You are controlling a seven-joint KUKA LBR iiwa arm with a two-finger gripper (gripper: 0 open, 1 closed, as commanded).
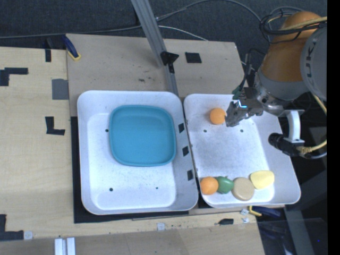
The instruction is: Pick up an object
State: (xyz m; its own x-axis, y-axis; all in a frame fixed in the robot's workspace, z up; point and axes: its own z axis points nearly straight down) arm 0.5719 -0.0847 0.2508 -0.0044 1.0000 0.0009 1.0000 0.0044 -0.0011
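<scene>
Arm low — tool (234, 118) beside orange ball (217, 116).

Grey arm (313, 47), orange band, black cables looped on top, dark gripper (236, 116).

Both bins are white with faint dark speckling: the left bin (93, 142) bears a plain turquoise-blue plate (142, 135), and the right bin (234, 153) holds an orange ball (217, 116), a second orange piece (209, 185), a green piece (225, 185), a beige piece (243, 189) and a pale yellow piece (262, 179). The bench (32, 142) is tan with black and grey patches.
</scene>
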